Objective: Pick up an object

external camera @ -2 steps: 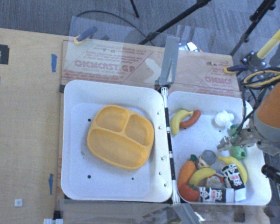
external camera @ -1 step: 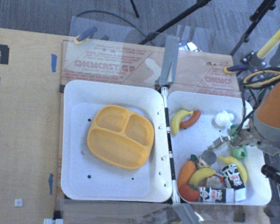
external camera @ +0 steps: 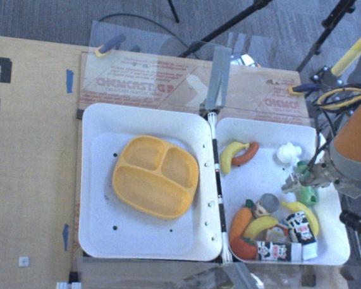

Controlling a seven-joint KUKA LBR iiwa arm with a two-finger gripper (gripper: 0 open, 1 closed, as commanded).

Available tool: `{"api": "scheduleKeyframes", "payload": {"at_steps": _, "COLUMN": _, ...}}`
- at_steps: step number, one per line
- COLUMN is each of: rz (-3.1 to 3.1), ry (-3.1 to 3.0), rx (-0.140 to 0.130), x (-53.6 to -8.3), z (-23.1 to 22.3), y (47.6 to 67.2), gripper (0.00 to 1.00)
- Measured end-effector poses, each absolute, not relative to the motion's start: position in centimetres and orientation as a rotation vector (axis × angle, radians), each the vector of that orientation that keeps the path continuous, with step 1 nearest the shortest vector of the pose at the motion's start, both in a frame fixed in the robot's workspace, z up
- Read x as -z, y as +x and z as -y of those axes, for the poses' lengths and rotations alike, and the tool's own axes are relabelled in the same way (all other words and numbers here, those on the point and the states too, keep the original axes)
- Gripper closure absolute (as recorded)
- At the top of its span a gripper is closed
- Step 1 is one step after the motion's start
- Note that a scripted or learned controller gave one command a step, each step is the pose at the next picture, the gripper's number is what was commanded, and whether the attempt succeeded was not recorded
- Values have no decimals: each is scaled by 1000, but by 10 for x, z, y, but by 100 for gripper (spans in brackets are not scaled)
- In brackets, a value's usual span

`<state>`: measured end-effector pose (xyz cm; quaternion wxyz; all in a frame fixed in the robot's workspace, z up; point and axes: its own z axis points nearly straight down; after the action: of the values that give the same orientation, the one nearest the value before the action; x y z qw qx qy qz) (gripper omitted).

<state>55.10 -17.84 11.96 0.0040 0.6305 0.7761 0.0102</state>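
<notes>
Gripper (external camera: 299,179) at right of frame, low over right bin (external camera: 343,246), fingers' state impossible to tell, nothing seen held; nearest object a green piece (external camera: 307,196) just below it, yellow banana (external camera: 305,212) lying lower still, long axis slanting down-right.

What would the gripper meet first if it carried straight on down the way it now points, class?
Probably the green toy in the right bin: the gripper hangs just above it, pointing down. Depth is unclear from this slanted view, so it might instead meet the bin floor just beside the toy.
</notes>
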Motion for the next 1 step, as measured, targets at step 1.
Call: {"api": "scheduleKeyframes", "payload": {"at_steps": 1, "rz": -2433, "ry": 1975, "rx": -32, "x": -120, "z": 178, "y": 551, "gripper": 0}}
